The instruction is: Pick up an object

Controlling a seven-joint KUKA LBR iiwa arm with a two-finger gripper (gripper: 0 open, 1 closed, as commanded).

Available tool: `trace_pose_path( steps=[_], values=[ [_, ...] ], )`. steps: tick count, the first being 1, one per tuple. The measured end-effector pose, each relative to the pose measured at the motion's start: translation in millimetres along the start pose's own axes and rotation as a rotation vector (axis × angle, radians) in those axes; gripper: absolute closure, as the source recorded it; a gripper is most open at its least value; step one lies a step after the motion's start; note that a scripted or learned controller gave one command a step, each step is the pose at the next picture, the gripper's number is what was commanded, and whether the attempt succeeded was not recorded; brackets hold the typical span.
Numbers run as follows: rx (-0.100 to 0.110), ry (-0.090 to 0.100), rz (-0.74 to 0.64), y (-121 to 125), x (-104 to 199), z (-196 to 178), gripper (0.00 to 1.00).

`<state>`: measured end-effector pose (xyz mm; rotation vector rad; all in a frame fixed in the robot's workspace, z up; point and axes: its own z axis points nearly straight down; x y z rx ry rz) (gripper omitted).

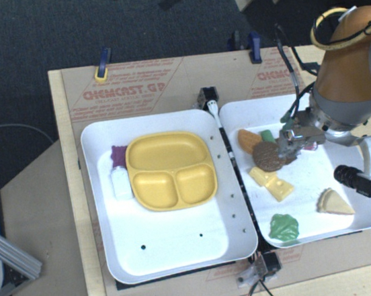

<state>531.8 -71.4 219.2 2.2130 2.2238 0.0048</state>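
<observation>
Grabbing looks like the step now: gripper (285,145) hangs low in the right bin (357,217), touching the brown round thing (266,157), claw state too blurry to tell, needing a firm squeeze next.

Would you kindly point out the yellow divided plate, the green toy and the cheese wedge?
yellow divided plate (168,154): camera view, middle of its large compartment.
green toy (283,227): camera view, its centre.
cheese wedge (274,184): camera view, its top face.

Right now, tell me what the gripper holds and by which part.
Cannot be told: the gripper sits low against the brown round object in the right bin, hiding any hold.
</observation>
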Motion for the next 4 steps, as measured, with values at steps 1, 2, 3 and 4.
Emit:
trace_pose_path(
  steps=[1, 2, 3, 4],
  values=[
    [-0.001, 0.0, 0.002, 46.4, 8.3, 5.6, 1.0],
    [-0.002, 0.0, 0.001, 91.2, 32.7, 0.5, 1.0],
    [-0.002, 0.0, 0.002, 119.5, 34.2, -14.5, 1.0],
    [0.0, -0.002, 0.004, 124.8, 29.1, -15.2, 1.0]
  ],
)
